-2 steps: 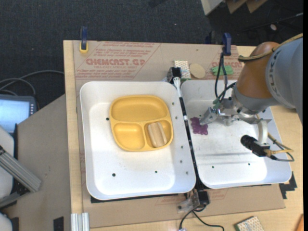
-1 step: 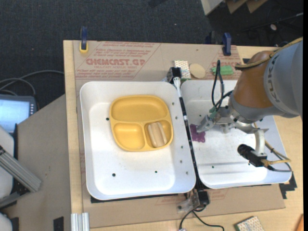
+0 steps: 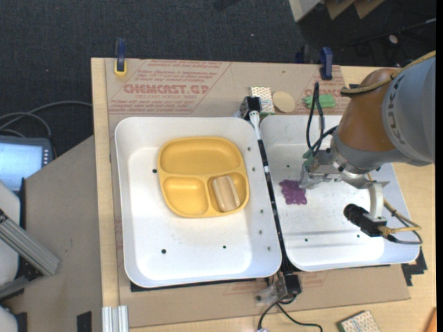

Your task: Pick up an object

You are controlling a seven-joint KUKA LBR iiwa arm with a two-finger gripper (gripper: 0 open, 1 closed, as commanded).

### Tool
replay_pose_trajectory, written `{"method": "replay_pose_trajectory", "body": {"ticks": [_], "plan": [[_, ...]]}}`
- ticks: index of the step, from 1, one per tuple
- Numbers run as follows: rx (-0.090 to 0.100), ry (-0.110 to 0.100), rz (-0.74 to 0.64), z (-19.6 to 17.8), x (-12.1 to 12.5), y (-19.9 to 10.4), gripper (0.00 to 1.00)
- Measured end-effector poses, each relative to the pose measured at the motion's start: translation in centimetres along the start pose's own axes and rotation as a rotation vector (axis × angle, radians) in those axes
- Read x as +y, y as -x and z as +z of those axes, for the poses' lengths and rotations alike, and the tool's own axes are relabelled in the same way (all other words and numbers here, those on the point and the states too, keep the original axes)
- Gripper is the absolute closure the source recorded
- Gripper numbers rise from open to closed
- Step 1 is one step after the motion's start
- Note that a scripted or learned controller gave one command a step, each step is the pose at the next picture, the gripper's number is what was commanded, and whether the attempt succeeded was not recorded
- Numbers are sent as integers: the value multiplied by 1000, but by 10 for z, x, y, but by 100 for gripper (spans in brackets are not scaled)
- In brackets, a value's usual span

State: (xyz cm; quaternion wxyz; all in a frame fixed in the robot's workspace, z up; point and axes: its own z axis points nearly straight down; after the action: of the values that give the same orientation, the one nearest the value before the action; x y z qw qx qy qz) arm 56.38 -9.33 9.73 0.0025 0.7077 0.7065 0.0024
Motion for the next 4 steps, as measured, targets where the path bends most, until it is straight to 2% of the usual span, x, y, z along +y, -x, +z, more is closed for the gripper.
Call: {"method": "replay_pose_trajectory", "body": {"ticks": [1,2,3,4], "plan": [[-1,5,-4,-117,-20,-12,100],[-2,3,-3,-180,-30,-13,100],[-1,-2,-4,-188,-28,-30,100],[-1,-3,-2,-187,-20,-33,100]]}}
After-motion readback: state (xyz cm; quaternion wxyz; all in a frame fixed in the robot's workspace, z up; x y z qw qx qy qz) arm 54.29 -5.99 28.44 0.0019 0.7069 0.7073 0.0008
